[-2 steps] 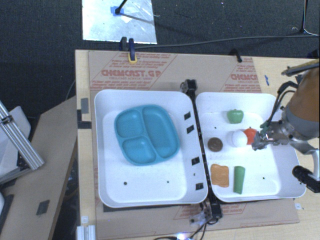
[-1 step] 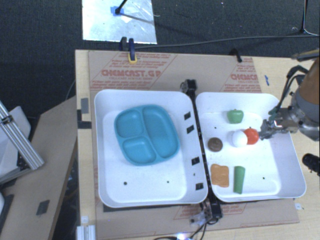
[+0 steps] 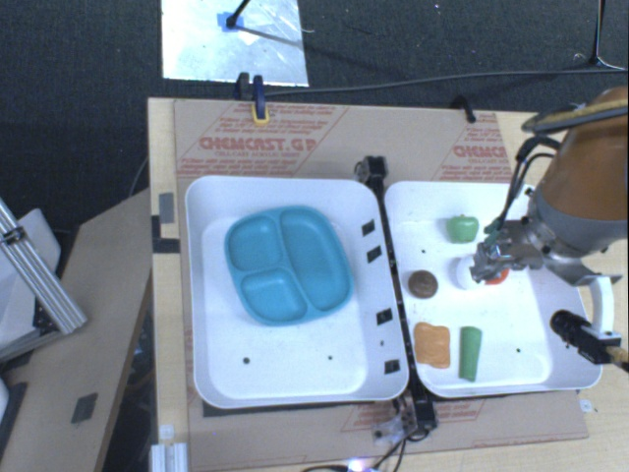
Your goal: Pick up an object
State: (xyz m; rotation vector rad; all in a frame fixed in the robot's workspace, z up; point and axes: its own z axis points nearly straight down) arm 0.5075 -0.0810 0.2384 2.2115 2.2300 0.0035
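Note:
My gripper [image 3: 484, 266] is low in the right bin [image 3: 531, 362], reaching in from the right. It sits right over a small red and white object [image 3: 494, 276], which it mostly covers. A green rounded object [image 3: 463, 228] lies just up and left of the gripper. A brown round object [image 3: 423, 284] rests to the gripper's left. An orange square piece [image 3: 431, 345] and a green cylinder [image 3: 470, 352] lie side by side near the bin's front edge.
The left bin [image 3: 226, 362] holds a blue divided plate [image 3: 289, 264]. A black divider with clips [image 3: 385, 254] runs between the bins. The arm's orange band [image 3: 590, 165] hangs over the right bin's far right corner. A black fitting [image 3: 580, 332] sits at the right rim.

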